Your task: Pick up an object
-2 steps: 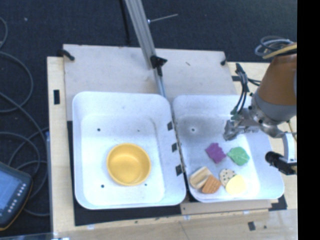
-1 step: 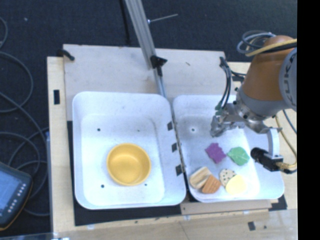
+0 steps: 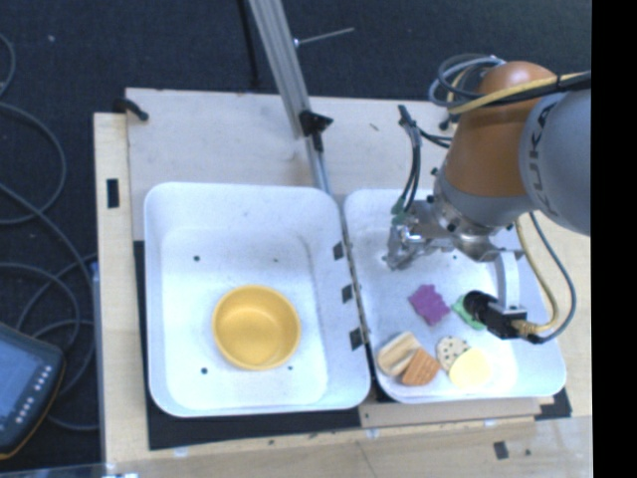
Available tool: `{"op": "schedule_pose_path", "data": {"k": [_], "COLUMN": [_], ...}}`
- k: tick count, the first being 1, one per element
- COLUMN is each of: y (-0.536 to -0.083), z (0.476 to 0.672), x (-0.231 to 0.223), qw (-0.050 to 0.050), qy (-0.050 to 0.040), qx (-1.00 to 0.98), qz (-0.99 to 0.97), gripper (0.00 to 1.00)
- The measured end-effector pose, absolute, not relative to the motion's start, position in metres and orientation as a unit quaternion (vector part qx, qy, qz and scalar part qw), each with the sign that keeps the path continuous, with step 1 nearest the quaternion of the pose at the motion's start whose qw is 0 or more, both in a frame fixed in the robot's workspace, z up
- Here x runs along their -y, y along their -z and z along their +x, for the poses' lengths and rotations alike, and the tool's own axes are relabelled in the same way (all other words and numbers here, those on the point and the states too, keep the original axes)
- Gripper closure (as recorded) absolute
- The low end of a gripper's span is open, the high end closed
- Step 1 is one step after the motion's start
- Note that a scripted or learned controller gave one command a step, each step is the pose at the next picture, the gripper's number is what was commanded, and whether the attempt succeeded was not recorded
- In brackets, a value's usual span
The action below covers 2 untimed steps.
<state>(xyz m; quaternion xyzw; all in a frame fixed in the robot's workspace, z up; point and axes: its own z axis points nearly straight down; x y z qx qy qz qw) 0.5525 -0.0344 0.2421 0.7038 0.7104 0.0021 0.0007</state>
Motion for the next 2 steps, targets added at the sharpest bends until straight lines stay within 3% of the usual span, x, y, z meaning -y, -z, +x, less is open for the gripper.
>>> {"op": "schedule_pose_path", "data": {"k": [2], "y": [-0.254], "z": [0.555], "x": [-0.07], "qw": [0.0], "qy": [-0.0012], "qx": [-0.71], "qz": [0.704], "gripper": [1.0]}}
